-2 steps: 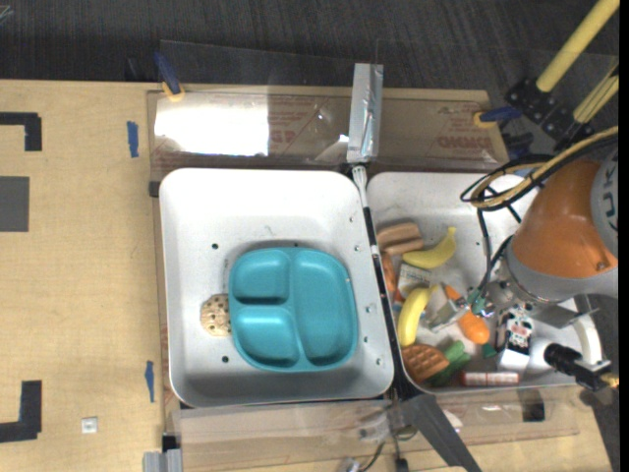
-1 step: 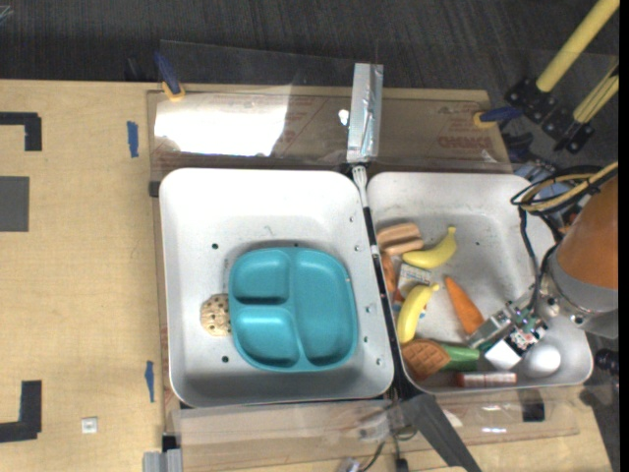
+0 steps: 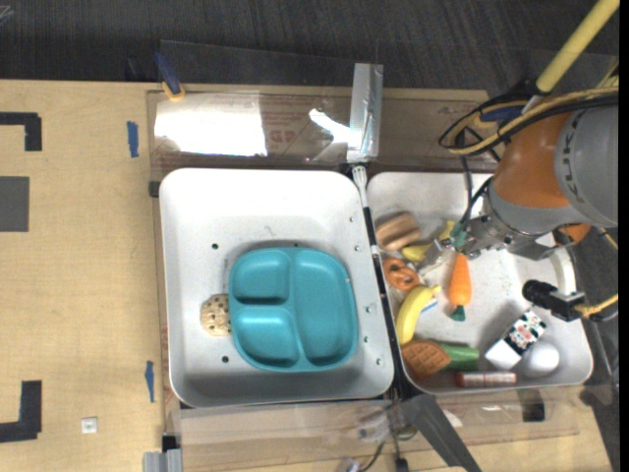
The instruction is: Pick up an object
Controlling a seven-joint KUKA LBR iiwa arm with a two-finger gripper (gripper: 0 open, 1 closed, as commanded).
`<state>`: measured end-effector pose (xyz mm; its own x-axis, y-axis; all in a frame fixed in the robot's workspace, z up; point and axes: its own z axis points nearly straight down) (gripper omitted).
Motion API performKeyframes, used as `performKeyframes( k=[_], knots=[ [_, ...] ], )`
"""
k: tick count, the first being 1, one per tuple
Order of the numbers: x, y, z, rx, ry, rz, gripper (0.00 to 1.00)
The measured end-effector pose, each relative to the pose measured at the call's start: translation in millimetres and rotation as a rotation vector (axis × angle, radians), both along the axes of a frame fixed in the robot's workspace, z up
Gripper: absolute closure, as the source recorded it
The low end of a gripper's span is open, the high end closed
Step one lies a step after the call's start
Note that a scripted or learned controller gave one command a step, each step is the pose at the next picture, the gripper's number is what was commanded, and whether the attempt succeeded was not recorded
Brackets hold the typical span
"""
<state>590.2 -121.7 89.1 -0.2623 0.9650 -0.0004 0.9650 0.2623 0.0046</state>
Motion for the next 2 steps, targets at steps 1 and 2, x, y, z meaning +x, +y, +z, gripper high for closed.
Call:
performKeyframes(
  k=[1, 2],
  knots=[
    [0.6, -1.4, 10.6, -0.003, -0.003, 0.0, 1.0],
    [42.3, 74.6, 98.2, 0.001, -0.002, -0.2, 1.0]
  ],
)
